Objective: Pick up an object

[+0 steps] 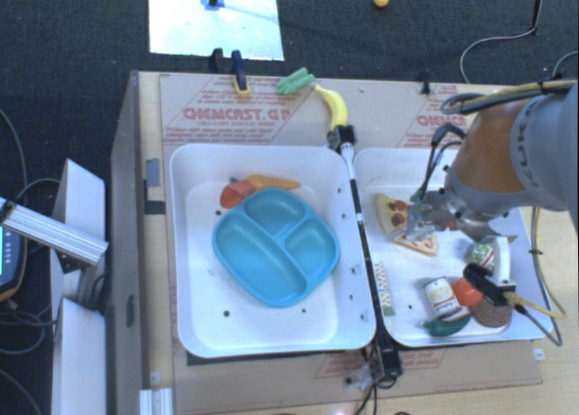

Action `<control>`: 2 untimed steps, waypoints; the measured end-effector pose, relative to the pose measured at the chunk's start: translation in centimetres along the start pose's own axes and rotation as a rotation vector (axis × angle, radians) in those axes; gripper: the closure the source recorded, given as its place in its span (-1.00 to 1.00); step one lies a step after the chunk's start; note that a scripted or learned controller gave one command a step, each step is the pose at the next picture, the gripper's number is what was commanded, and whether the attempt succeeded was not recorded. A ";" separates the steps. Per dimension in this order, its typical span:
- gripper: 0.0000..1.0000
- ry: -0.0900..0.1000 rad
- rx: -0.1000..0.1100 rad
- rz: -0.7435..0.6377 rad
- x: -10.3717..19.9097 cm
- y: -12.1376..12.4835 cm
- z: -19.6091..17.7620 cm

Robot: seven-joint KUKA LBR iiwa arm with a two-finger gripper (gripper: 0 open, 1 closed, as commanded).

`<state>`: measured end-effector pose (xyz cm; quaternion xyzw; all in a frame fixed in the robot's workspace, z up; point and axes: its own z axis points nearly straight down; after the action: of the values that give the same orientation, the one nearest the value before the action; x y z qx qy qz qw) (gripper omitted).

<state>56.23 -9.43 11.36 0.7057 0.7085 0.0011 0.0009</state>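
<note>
Two shallow white bins sit side by side on a cardboard sheet [231,115] printed in red with "CHEMCAST", clear at the left and partly cut off at the right. A small can [441,294] in the right bin [389,165] carries a label too small to read.

The pizza slice [393,212], the thing nearest the tool, lies flat in the left half of the right bin, near the wall shared with the left bin [181,250]. It is a pale triangle with a tan crust and dark red rounds on top. The gripper [422,221] is low over its right part, hiding some of it; whether the jaws are released or clenched cannot be told.

Bare white floor lies open beyond the slice toward the far rim. The near right corner is crowded: the can, a green pepper [446,324] and a brown disc [491,315] lie close together.

In the left bin, a blue divided plate [271,246] fills the middle, with a carrot [271,183] and a red piece [235,194] at its far edge and open floor along the near side. A banana [335,108] lies on the cardboard just beyond the bins.
</note>
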 end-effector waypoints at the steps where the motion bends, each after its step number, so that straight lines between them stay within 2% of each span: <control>1: -1.00 0.000 0.000 0.000 0.0 0.0 0.0; 2: -1.00 0.000 0.002 0.000 -0.4 4.4 3.0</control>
<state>60.66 -9.78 8.42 0.7058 0.7084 0.0005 0.0004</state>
